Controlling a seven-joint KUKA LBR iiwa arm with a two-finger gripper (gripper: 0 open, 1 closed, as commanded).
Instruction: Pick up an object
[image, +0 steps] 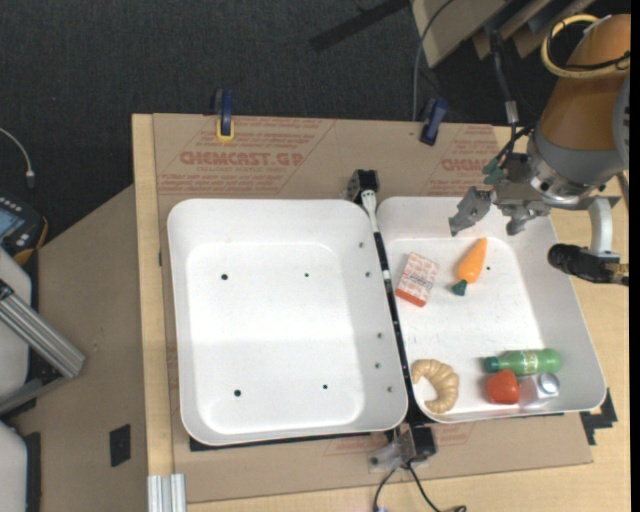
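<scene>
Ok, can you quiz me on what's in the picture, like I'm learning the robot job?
1. True or false: the gripper holds the carrot.
2. Which bin holds the croissant, left or right?
3. What lies beside the green bottle: A tomato, B spoon, C cup?

Key: 1 false, its open fingers hang above the carrot. 2 right. 3 A.

Arm: mine, grey with orange band, entering from the view's right.
Gripper (493, 218): pointing down, my two fingers (466, 216) spread apart, nothing between them.
</scene>
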